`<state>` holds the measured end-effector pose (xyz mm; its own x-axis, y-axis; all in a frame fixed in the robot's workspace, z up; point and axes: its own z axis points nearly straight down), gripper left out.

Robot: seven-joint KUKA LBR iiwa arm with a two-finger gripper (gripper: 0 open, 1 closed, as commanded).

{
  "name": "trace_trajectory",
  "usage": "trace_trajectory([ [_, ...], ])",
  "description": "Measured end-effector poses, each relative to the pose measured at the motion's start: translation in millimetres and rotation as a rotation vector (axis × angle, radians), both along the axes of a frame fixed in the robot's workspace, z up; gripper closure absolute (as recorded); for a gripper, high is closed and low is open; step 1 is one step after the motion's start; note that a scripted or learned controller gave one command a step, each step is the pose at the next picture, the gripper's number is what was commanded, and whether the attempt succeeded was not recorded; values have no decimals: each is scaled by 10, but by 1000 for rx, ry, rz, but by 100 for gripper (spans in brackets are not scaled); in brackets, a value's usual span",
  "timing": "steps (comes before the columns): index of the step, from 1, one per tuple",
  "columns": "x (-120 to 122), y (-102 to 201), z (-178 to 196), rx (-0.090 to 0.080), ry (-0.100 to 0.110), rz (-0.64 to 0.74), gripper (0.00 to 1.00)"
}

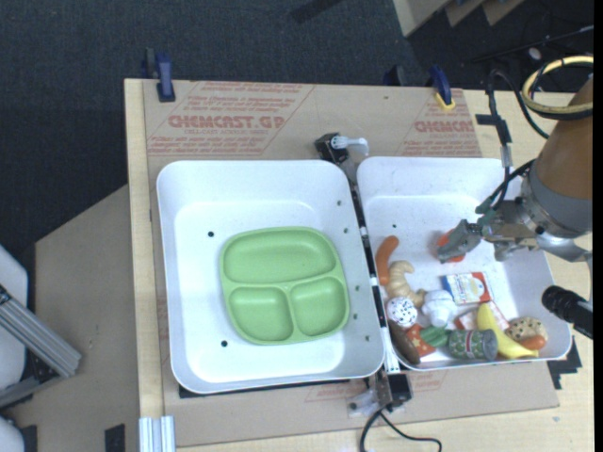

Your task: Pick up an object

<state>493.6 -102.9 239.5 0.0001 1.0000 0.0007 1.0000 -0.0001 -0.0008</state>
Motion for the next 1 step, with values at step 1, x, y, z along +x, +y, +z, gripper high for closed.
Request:
trace_trajectory([
  [1, 1153, -430, -756, -4, -10, 2, 0],
])
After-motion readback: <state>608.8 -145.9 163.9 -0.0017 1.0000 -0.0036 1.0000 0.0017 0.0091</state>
